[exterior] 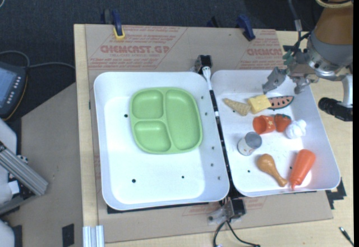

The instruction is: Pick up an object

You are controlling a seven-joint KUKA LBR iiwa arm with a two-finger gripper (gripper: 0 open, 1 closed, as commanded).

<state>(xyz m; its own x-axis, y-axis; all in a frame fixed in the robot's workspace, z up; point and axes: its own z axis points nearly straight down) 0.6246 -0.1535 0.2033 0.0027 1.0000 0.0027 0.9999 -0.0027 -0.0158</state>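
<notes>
Your end effector (287,79) hangs over the far right part of the right bin (322,133), reaching in from the right below the arm's orange band (335,27). Its two grey fingers (275,78) look spread, one toward the bin's middle and one nearer the right wall, and you can see nothing pinched between them.

The things you could pick all lie in that right bin. Closest to the end effector is the watermelon slice (280,101), just below the fingers in the view and apart from them. Touching its left end is the yellow cheese block (258,103), and just left of that lies the tan waffle cone (236,106), near the bin's left wall. Below these sits the red tomato piece (270,123), with a small white lump (296,128) just beside it on the right. The grey cylinder (249,143) stands nearer you, left of centre. Along the near edge you have the drumstick (271,168) lying at a slant and the carrot (301,167) just to its right, tilted, its lower tip close to the near rim. Both are well apart from the end effector.

In the left bin (112,150) you see a green divided plate (166,119) with three compartments, set toward the far half. Both bins rest side by side on the brown board that covers the desk (90,72).
</notes>
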